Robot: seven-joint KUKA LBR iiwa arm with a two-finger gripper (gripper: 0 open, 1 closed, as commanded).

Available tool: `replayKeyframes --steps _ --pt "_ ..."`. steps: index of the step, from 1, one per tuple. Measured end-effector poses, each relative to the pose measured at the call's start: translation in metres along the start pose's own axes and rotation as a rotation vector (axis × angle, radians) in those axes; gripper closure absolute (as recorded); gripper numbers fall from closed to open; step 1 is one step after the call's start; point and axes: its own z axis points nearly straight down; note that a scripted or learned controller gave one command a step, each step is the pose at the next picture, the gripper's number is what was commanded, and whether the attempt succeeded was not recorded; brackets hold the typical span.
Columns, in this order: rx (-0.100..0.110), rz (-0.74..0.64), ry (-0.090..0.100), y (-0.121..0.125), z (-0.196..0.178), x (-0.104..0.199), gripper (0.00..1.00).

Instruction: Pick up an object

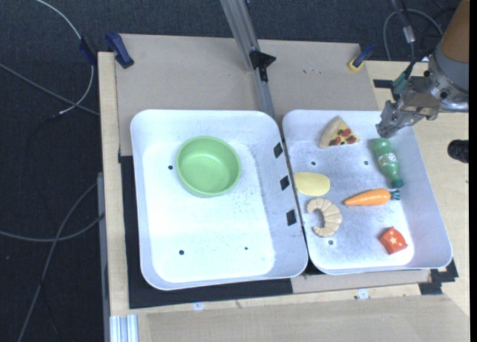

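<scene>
Gripper [390, 123] positioned over the far right corner of the right bin [428, 217], just above the green bottle [387, 162]; finger state cannot be told. Also in that bin: pizza slice [338, 133], yellow lemon-like piece [311, 182], carrot [367, 198], croissant [325, 216], red piece [393, 240]. Green bowl [209, 165] in left bin [149, 258].

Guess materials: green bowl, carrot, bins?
Green bowl: likely plastic, uniform pale green, soft sheen. Carrot: looks like moulded toy plastic, smooth saturated orange with a green stub. Bins: probably thin formed plastic, white, rounded corners, speckled with scuffs. None can be confirmed by look alone.
</scene>
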Motion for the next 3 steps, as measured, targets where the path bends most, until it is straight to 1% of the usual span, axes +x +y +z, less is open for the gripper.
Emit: replayKeyframes --steps 1,2,3 --pt "0.004 0.000 -0.001 -0.010 0.015 0.045 1.00" --pt "0.005 0.000 0.000 -0.029 0.012 0.102 1.00" --pt "0.006 0.000 -0.001 -0.042 0.012 0.152 1.00"
